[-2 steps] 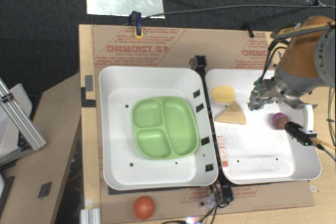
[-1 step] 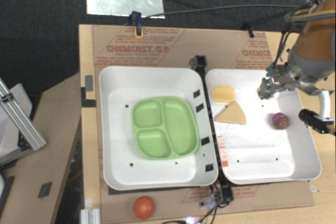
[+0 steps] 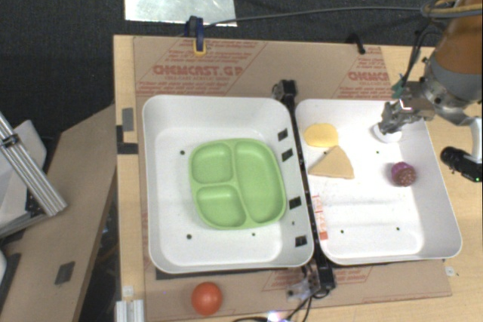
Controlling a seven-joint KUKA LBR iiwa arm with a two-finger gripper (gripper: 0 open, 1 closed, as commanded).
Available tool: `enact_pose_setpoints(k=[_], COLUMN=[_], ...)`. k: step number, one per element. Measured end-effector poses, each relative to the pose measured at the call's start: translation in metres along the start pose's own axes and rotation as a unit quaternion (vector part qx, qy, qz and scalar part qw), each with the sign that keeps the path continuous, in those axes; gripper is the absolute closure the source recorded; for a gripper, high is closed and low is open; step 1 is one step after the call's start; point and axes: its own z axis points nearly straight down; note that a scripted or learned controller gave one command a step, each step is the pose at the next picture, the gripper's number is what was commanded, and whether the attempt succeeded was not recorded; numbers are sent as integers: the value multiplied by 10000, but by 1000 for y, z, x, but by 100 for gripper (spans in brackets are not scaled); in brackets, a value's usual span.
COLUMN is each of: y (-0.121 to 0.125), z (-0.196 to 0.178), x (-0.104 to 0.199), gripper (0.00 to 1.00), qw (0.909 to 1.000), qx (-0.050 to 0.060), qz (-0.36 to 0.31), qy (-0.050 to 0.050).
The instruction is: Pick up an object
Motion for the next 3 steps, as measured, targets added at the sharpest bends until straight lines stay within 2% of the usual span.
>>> enact_pose_setpoints(k=[1,2,3], y=[21,39,41], z=[-2,12,7], x=[46,99,153], gripper=[100,100,100], qw=[10000,10000,10000], qx=[5,11,14], qz=[-22,-28,-24], qy=[10,12,11])
